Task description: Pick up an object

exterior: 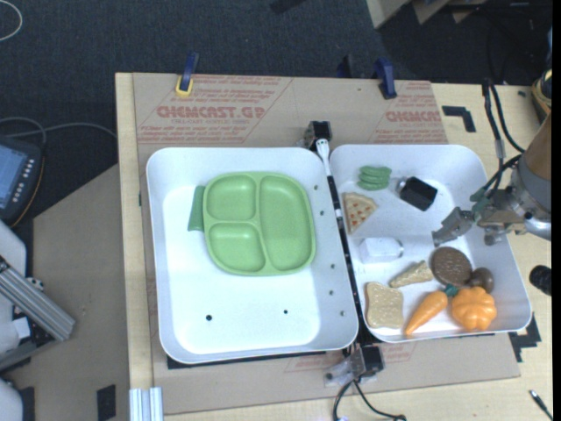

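Grey metal hangs over the right bin (pixel 465 160): the gripper (pixel 458 224) hovers just above the brown round cookie (pixel 450 264), carrying nothing, and whether it stands open or closed cannot be told from this angle. The robot looks to be in the approach step. The cookie lies near the carrot (pixel 426 311) and pumpkin (pixel 473 308), so the next move calls for a straight descent, then closing cleanly on one item.

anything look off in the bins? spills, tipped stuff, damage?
Nothing stands out. The green divided plate lies flat in the left bin, slightly rotated. The toy foods, such as the pizza slice, carrot and pumpkin, lie loose in the right bin. The gripper hangs above them.
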`<state>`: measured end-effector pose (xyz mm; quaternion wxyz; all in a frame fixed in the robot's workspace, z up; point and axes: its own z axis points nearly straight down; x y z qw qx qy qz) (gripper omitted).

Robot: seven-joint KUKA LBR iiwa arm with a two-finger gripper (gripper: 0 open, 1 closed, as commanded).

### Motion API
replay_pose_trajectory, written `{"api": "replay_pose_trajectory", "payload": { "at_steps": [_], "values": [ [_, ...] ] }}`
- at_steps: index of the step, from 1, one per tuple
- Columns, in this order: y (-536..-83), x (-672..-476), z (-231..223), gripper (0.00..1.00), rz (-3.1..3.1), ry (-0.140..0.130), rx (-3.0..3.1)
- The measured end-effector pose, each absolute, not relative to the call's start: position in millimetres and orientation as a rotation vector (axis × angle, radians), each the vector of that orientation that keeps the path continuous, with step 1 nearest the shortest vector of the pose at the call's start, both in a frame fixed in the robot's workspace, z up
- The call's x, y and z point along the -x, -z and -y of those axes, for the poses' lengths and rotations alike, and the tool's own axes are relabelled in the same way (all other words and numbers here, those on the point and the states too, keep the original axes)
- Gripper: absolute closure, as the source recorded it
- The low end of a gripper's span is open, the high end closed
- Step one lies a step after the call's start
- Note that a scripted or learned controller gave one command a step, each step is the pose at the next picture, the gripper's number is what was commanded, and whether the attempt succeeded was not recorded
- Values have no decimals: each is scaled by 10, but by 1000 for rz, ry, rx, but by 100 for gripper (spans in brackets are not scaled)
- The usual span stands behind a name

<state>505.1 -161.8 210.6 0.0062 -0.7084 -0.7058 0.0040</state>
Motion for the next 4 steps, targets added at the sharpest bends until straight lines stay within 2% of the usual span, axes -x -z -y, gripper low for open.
{"api": "replay_pose_trajectory", "payload": {
  "at_steps": [1, 2, 4],
  "values": [
    [-2176, -5081, 1615, 0, 2221, 0, 2221],
    [-1713, -5125, 1667, 0, 2217, -4, 2218],
    [-841, -5075, 1708, 0, 2222, 1, 2222]
  ]
}}
